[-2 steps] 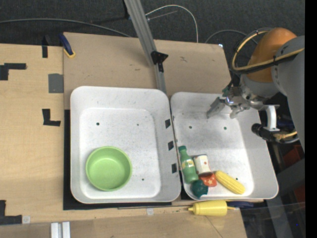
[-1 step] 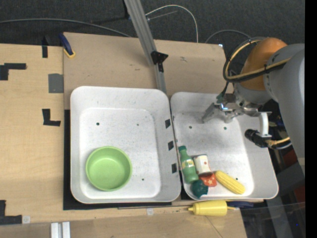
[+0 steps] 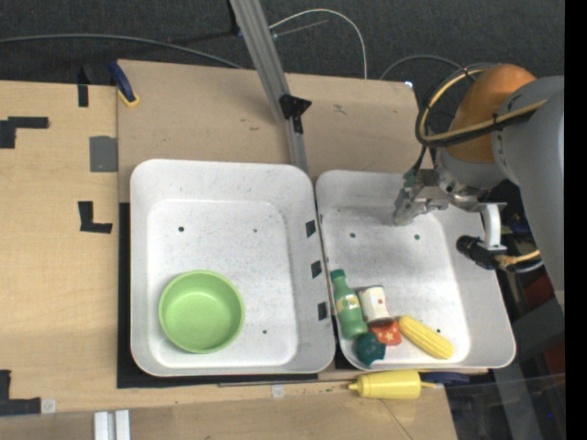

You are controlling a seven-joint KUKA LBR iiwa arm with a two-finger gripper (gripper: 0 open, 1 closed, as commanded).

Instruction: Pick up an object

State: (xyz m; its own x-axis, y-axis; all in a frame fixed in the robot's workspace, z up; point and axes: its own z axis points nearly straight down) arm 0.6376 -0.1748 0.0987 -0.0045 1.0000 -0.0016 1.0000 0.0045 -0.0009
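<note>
In the camera view the end effector (image 3: 407, 207) hangs over the far part of the right bin (image 3: 404, 183), close to its back wall, with nothing visible between it and the bin floor; whether it is released or clenched I cannot tell, since the tip is small and blurred.

The things to pick from lie well apart from it, toward the near edge of the same bin: a green bottle (image 3: 347, 305), a small white can (image 3: 374, 302) just beside the bottle, a red piece (image 3: 387, 333), a dark green piece (image 3: 369, 348) and a corn cob (image 3: 426, 336). They sit crowded and partly touching, so a good pick likely means choosing the outermost one, probably the corn cob, and coming straight down across its narrow width, clear of its neighbours and the bin wall.

Far to the side of the end effector, the left bin (image 3: 220, 177) holds a green bowl (image 3: 202, 312). Both bins are speckled white and shallow, resting on a tan counter (image 3: 55, 236). A yellow bottle (image 3: 389, 385) lies on the counter outside the right bin's near edge. A metal pole (image 3: 266, 53) and cables (image 3: 312, 21) cross the far side.
</note>
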